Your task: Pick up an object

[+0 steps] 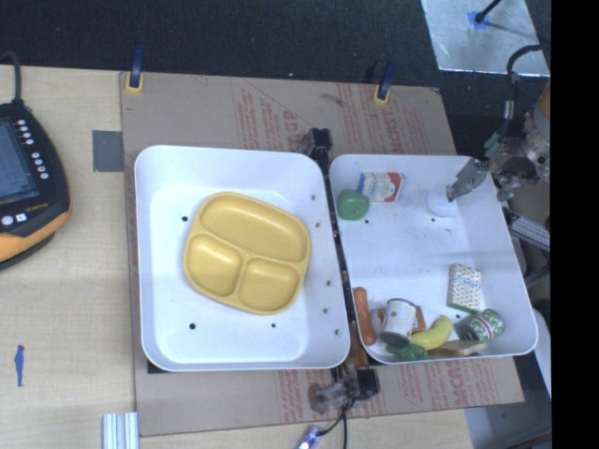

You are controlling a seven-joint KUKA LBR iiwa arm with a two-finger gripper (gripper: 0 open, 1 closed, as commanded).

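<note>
The right bin (412, 251) holds several small objects. A green ball (353, 204) and a small white carton (382, 186) lie at its far left corner. A small white object (440, 202) sits near the far right. A silvery patterned packet (465, 286) rests by the right wall. Along the near edge are an orange carrot (361, 311), a white mug (400, 318), a yellow banana (432, 335) and a tipped can (482, 325). My gripper (485, 185) hovers over the bin's far right corner, open, with nothing between its fingers. Its left fingertip is just right of the white object.
The left bin (159, 325) carries a yellow divided plate (247, 252). An orange and black teach pendant (23, 181) lies on the bench at the far left. Both bins rest on a brown cardboard sheet (281, 110) held by two clamps at the back.
</note>
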